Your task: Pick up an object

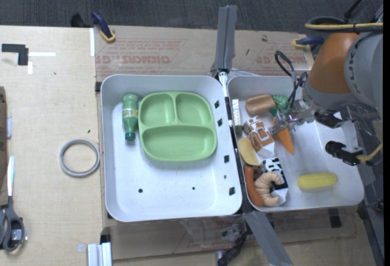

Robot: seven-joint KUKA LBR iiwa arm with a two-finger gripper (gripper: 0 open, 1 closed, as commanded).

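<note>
Camera view, right bin (341,197): gripper (291,117) low over carrot (284,140), beside brown roll (260,104). Claw state cannot be told. Centre over carrot's thick end, descend straight, avoid snagging neighbouring packet (261,133), close firmly before lifting.

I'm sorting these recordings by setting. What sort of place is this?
Probably a robotics lab bench set up for grasping trials: two white bins side by side on cardboard, toy food such as a corn cob and carrot, and a roll of tape and scissors lying nearby.
</note>
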